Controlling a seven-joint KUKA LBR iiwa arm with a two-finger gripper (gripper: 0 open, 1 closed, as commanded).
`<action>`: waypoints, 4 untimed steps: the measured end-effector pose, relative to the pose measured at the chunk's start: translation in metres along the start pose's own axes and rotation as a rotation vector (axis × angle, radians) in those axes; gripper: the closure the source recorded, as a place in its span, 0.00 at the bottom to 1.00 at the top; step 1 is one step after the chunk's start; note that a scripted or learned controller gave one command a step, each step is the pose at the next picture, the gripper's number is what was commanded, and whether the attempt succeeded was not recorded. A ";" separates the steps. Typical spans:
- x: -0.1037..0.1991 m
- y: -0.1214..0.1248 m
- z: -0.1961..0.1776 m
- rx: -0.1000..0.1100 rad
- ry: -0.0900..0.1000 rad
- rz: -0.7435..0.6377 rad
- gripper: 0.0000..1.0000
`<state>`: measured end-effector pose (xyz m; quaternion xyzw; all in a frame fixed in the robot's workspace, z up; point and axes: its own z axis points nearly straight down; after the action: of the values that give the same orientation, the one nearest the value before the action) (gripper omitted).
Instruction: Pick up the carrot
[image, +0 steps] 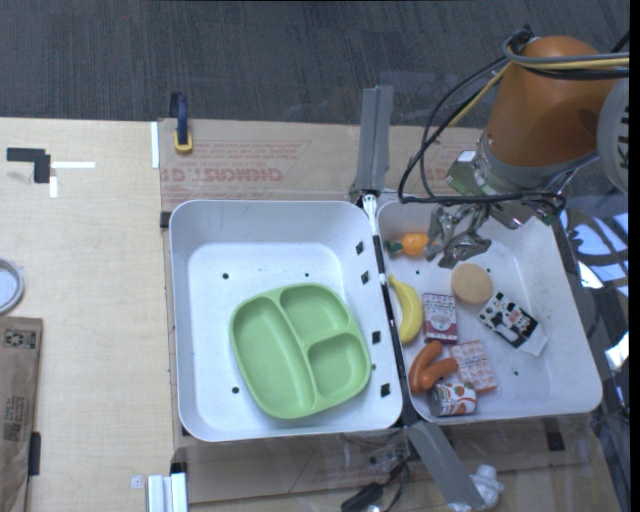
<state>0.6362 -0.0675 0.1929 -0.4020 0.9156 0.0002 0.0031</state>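
Left bin (190, 330): nearest you, it holds the green divided plate (300, 348), lying flat
Right bin (555, 330): you see the arm (555, 95) reaching over its far end
Gripper (458, 240): hanging low over the far left part of the right bin, just beside the carrot; you cannot tell how far it is parted, and nothing shows between its fingers
Banana (405, 308): lying along the right bin's left wall
Carrot (410, 243): you find it in the right bin's far left corner, beyond the banana, resting on the bin floor
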 end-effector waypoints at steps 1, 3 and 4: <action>0.059 0.010 -0.096 0.000 0.001 -0.038 1.00; 0.029 -0.058 0.054 -0.002 0.001 -0.192 1.00; 0.011 -0.043 -0.043 0.000 -0.001 -0.381 1.00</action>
<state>0.6602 -0.1055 0.2358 -0.5683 0.8228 -0.0004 0.0034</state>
